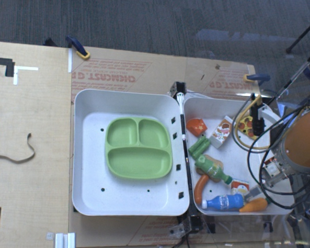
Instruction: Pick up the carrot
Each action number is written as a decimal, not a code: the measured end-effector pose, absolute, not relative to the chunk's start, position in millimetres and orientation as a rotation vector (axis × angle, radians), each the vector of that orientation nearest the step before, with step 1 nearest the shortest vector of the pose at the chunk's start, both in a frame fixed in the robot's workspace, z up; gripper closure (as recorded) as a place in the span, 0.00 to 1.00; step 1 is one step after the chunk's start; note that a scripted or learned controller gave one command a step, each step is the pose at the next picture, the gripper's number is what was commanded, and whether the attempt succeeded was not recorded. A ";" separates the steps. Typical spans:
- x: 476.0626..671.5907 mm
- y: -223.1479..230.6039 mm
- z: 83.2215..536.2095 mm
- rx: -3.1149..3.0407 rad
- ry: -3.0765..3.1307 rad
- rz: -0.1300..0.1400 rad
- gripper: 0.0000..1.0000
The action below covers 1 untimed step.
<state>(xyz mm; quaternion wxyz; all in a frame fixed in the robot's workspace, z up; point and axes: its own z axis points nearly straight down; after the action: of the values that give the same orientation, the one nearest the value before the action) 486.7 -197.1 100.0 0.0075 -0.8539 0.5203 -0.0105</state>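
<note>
Down in the right bin (226, 113), the carrot (254, 206) lies at the near right corner, its tip touching a blue bottle (224, 202). Just above it sits the gripper (256, 192), mostly hidden by cables, so I cannot tell how its fingers stand. A green plate (139, 148) rests in the left bin (85, 158).
</note>
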 end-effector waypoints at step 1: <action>486.5 -192.7 108.4 -2.662 1.630 -0.018 1.00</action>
<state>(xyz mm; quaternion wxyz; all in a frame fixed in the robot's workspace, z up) 486.5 -192.7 108.4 0.0100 -0.8528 0.5220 -0.0057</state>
